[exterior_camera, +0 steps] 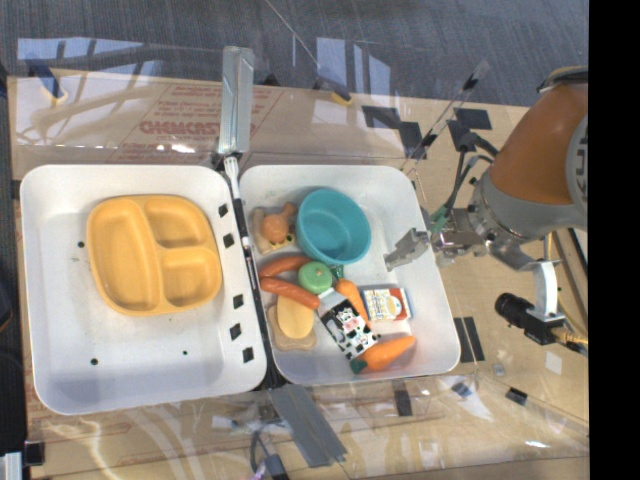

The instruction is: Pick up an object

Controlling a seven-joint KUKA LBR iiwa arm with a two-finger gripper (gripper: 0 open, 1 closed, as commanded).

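Camera view, looking down at a slant on a table (120,438) with two shallow white bins side by side. The hand (407,249), a small grey two-finger gripper, hangs at the right wall of the right bin (430,308), reaching in from the right on a grey arm (540,158) with a broad orange band. From here I cannot tell whether the hand is wide or narrow, and nothing is visible between its tips, so it seems to hold nothing.

Everything it might pick lies to its left and below it in this view, inside the right bin. Nearest is a teal bowl (333,225), just beside the hand to the left. Just below the hand lies a small orange and white carton (385,305). Touching that carton's left side is a black and white cow-patterned carton (347,330), its long axis running diagonally from upper left to lower right. A toy carrot (390,351) lies at its lower end. Further left are a green round piece (315,277), two orange sausage-like pieces, a pale bread-like slice (293,320) and a small tan toy (275,228).

The left bin (60,368), well apart from the hand, holds a yellow divided plate (152,253).

My judgement: the bowl or the small carton is the easiest reach, needing only a short move inward and down.
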